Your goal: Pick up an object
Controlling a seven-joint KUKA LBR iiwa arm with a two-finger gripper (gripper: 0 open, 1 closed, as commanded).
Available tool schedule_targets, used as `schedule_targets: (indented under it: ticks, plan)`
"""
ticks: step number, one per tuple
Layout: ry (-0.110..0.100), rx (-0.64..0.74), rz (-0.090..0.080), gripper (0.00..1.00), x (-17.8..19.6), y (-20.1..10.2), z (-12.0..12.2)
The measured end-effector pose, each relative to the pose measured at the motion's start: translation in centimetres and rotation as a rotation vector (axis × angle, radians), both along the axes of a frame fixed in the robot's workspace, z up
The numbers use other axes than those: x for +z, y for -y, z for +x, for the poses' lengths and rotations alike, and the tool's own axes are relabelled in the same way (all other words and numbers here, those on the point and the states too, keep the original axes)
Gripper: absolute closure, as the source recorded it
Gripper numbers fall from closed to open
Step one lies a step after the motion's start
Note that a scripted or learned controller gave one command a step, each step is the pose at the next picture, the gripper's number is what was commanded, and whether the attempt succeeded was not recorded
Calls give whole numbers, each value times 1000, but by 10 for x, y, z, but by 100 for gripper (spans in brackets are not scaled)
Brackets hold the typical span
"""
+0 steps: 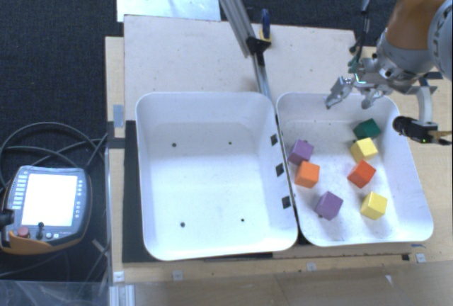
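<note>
Right now I am hanging my pincer (pixel 352 91) over the far edge of the right bin (pixel 417 188), with its two fingers spread apart and nothing between them. My arm (pixel 414 18) is reaching in from the right, its orange band sitting above the wrist. Below the pincer, seven cubes are lying loose on the bin floor. The green cube (pixel 367 129) is lying closest to my fingers, touching a yellow cube (pixel 364 149) just in front of it. A purple cube (pixel 301 151) is resting against an orange cube (pixel 307 174) near the bin's left wall. A red-orange cube (pixel 362 174), a second yellow cube (pixel 374 205) and a second purple cube (pixel 329 205) are sitting nearer the front.
</note>
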State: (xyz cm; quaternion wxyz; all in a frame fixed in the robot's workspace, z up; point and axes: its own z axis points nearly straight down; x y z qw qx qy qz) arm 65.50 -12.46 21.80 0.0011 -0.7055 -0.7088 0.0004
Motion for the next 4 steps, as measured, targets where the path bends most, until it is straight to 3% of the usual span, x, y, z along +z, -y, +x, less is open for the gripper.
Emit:
schedule_targets:
  ticks: [1, 2, 4]
  plan:
    - [4, 1, -2, 0, 3, 0, 1]
    - [-1, -3, -2, 0, -57, 7, 2]
    - [2, -2, -2, 0, -128, 13, -1]
